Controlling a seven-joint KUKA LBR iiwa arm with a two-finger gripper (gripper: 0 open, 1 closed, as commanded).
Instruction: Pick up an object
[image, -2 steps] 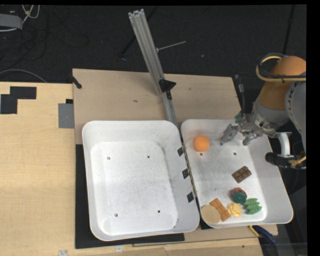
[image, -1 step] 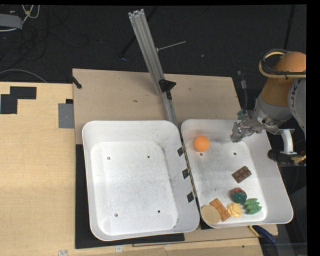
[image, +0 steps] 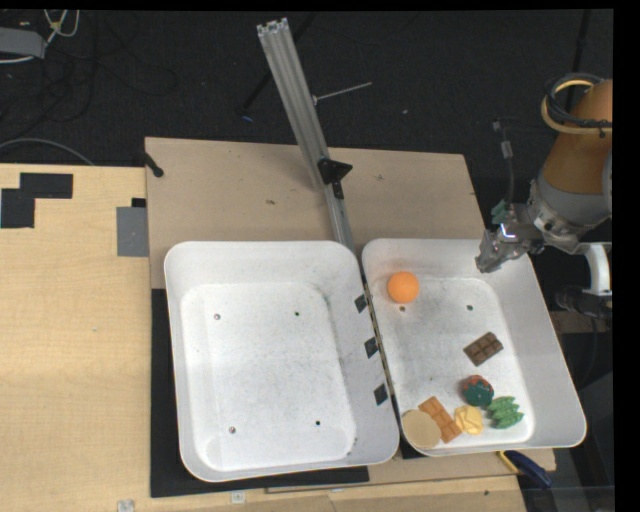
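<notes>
Poised over the far right corner of the right bin (image: 520, 350), the claw (image: 492, 256) is seen from above; whether it is wide or narrow cannot be told. Nearest to it, down-left, an orange ball (image: 403, 287) is found. Farther below it a brown chocolate-like block (image: 483, 349) is placed. Farthest off, at the bin's near edge, a red-and-green piece (image: 477, 390), a green leafy piece (image: 505, 411), a yellow piece (image: 468, 420), an orange block (image: 439, 417) and a tan disc (image: 421, 430) are clustered.
</notes>
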